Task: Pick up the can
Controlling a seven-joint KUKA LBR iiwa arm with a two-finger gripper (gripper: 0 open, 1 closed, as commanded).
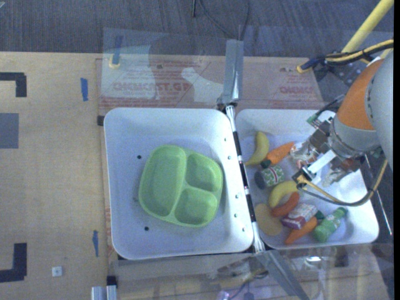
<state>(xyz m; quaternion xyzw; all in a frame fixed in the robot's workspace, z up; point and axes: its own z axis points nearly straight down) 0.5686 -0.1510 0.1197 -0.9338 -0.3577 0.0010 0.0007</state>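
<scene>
The can (pixel 272 175) lies on its side in the right bin (pixel 369 230), left of centre; it is small, with a green label and a dark end. My gripper (pixel 307 169) hangs over the same bin, just right of the can and slightly above it, at the end of the grey arm with the orange band (pixel 357 108). The view shows nothing held by the gripper. A yellow banana (pixel 282 192) lies directly in front of the can.
Around the can lie a second banana (pixel 259 147), a carrot (pixel 280 152), a red and white packet (pixel 300 215), another carrot (pixel 301 230) and a green bottle (pixel 329 224). A green divided plate (pixel 181 185) sits in the left bin (pixel 119 142). A cable loops below the gripper.
</scene>
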